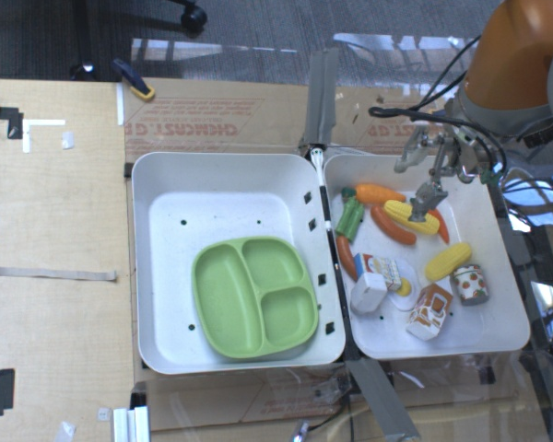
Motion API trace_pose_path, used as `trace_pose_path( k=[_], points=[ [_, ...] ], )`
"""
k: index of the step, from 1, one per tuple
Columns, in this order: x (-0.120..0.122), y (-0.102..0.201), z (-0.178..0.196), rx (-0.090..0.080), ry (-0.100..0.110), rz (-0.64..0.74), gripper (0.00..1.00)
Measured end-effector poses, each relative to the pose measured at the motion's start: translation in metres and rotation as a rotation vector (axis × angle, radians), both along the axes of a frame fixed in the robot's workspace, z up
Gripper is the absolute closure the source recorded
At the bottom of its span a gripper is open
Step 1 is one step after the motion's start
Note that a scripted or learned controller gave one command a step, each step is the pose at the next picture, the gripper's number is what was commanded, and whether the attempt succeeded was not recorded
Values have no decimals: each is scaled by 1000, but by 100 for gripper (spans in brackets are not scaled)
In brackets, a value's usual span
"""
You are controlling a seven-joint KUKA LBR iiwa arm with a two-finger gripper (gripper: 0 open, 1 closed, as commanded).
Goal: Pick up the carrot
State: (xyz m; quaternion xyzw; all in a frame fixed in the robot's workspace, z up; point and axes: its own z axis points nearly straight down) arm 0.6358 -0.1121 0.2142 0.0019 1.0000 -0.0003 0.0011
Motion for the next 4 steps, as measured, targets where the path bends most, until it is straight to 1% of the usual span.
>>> trace_pose_path(
  k=[1,2,3,4],
  points=[
    [19,-11,-105,-1,-6,8,0],
    [-23,11,-122,1,0,-139,0],
    [-25,18,-123,1,0,-319,0],
    [-27,11,-123,1,-2,-582,0]
  ],
)
